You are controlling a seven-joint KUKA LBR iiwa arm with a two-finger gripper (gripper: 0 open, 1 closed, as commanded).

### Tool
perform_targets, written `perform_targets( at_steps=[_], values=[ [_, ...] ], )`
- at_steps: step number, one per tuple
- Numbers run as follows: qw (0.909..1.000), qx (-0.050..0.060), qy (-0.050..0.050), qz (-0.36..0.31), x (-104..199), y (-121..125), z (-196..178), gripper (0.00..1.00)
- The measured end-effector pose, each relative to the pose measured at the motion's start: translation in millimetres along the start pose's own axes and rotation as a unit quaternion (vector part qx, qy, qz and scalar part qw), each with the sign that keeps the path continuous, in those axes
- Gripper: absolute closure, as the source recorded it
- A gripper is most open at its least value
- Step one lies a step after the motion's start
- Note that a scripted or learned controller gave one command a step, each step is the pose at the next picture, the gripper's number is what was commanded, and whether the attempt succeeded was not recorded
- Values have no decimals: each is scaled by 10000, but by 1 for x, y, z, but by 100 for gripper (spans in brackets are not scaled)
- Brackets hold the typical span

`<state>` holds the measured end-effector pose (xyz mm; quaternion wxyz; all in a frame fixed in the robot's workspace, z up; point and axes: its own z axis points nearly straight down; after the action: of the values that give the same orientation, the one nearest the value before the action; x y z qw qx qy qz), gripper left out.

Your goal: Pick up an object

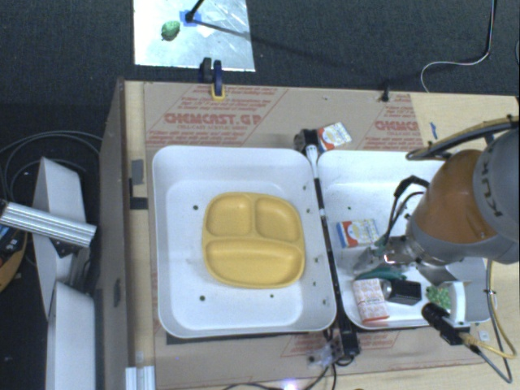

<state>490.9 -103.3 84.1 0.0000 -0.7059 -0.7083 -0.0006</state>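
Observation:
My gripper (380,258) hangs low in the right bin (366,169), below the orange band of the arm (451,205), which enters from the right. Just left of and above it lies a small white carton with blue and red print (356,232). A teal packet (383,275) sits right under the gripper, beside a black block (405,290). A red and white box (370,301) rests near the bin's front wall. A green item (439,295) lies further right, partly hidden by the arm.
The left bin (175,218) holds a yellow divided plate (253,239). A black divider (323,218) runs between the bins. A small white and orange packet (333,135) lies on the cardboard behind the bins. Cables trail at the front right (479,344).

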Motion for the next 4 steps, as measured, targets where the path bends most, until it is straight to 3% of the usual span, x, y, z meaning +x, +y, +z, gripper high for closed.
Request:
perform_targets(
  at_steps=[1, 2, 3, 4],
  values=[
    [10000, -19, 2, -4, 0, 2, -11, 100],
    [10000, -17, 2, -3, 0, 2, -11, 0],
    [10000, -4, -2, 9, 9, -4, 0, 0],
    [10000, -19, 2, 0, 9, -2, -11, 100]
  ],
)
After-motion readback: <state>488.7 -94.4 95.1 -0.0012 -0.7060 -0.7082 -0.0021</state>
